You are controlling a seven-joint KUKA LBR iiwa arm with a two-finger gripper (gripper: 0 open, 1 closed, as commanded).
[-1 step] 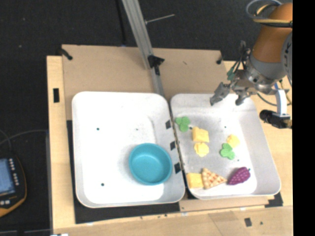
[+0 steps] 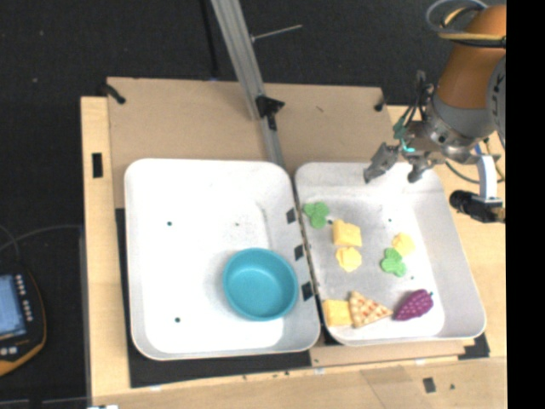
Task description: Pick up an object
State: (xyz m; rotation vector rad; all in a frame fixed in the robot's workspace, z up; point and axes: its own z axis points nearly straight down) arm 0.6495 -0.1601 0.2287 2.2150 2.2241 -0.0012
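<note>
Over at the far left edge, near eight o'clock, a handheld pendant (image 2: 15, 318) with a lit screen lies on the dark floor beside the bench (image 2: 98, 228). Next comes the left bin (image 2: 170, 194), its white floor bare except for a teal bowl (image 2: 259, 283) sitting upright near its five o'clock corner. A grey metal pole (image 2: 243, 58) slants down from twelve o'clock toward the seam between the bins. In the right bin (image 2: 443, 228), a green piece (image 2: 316, 215) lies close to the dividing wall; just beside it are two yellow blocks (image 2: 347, 244), one above the other. Toward six o'clock a yellow wedge (image 2: 336, 313) touches a pizza slice toy (image 2: 369, 310), with purple grapes (image 2: 413, 305) just beside that. Another small green piece (image 2: 393, 264) and a small yellow piece (image 2: 402, 244) sit together near the bin's middle. At about two o'clock the gripper (image 2: 397, 167) hangs over the right bin's far rim, fingers spread apart with nothing between them, well apart from every toy.
</note>
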